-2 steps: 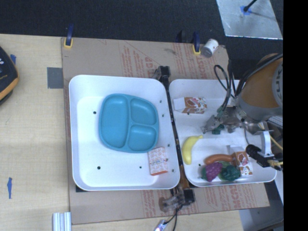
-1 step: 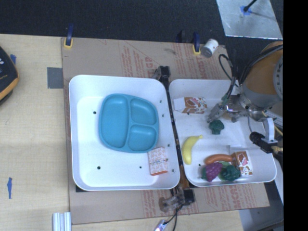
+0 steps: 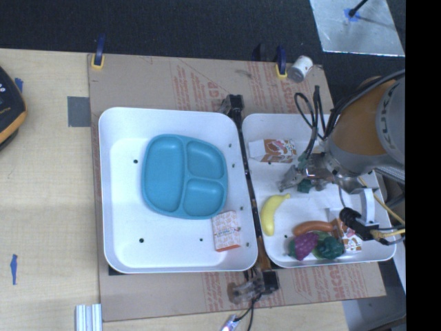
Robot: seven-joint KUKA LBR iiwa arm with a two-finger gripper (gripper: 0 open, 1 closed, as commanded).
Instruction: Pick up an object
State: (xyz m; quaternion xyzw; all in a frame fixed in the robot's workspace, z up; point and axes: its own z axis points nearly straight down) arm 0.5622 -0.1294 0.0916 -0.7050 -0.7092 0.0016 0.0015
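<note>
Over the right bin, the claw hangs with fingers spread, gripping nothing. A yellow banana lies just below it; a blue divided plate sits in the left bin.

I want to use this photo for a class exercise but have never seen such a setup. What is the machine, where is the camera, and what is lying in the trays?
This is a single camera fixed above a bench, looking down at a slant. The grey and orange shape at the right is a robot arm; its end effector hangs over the right bin, with nothing visibly held. That bin holds a banana, a small printed packet, and a cluster of toy foods near its lower edge. The left bin holds a blue divided plate and a small carton.
</note>
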